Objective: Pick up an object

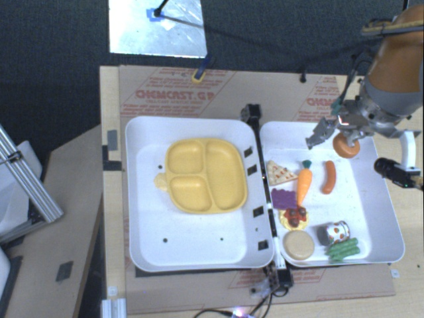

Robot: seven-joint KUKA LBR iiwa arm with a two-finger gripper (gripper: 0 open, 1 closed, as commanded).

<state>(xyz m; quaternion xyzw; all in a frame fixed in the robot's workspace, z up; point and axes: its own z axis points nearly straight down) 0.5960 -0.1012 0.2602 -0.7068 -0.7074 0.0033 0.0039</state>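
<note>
My gripper [334, 136] hangs over the back of the right bin [387, 207], open with nothing between its fingers. One grey finger [318, 134] points down to the left. Just below it lies an orange round piece [346, 147], partly covered by the wrist. Further toward the front lie a red sausage [328, 177], a carrot [303, 185], a pizza slice [280, 173], a purple piece [285, 198], a small red-and-yellow item [295, 217], a tan disc [299, 245], a small can [336, 232] and green beans [343, 248].
The left bin [142, 197] holds a yellow divided plate [202, 176]. A black divider [260, 184] runs between the bins. A black fitting [392, 169] sticks out of the arm over the right bin's right rim.
</note>
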